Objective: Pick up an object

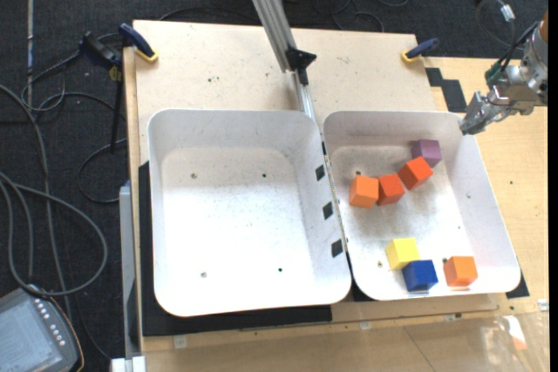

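Note:
The right bin holds several small cubes. A purple cube lies at its far right, and beside it a row of three orange cubes runs down-left: one, a second and a third. Near the front rim sit a yellow cube, a blue cube and another orange cube. My gripper hangs over the bin's far right corner, up and to the right of the purple cube, with nothing seen in it.
The left bin stands beside the right one. A slanted metal rail runs from the top down to the gap between the bins. Clamps grip the board's far corners. Cables lie on the floor at left.

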Robot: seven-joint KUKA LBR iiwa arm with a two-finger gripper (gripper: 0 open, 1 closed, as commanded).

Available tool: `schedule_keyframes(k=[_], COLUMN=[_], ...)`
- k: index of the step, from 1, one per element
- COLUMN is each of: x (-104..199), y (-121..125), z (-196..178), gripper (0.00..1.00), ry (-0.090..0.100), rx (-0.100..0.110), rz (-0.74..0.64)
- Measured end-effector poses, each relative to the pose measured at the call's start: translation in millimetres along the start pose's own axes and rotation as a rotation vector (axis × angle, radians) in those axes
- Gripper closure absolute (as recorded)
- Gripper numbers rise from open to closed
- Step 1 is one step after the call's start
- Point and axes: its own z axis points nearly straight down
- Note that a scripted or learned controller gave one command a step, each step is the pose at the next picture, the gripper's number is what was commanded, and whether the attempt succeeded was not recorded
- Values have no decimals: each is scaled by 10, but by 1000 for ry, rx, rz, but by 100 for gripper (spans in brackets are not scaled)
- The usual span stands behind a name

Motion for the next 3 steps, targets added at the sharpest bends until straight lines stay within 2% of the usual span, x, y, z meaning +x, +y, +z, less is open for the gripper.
schedule_keyframes(k=[1, 2, 3], x=[608, 1116, 1750], y=[122, 276, 369], z=[152, 332, 374], gripper=[100, 100, 100], ry=[5, 5, 5], rx=[8, 9, 8], rz=[-5, -4, -6])
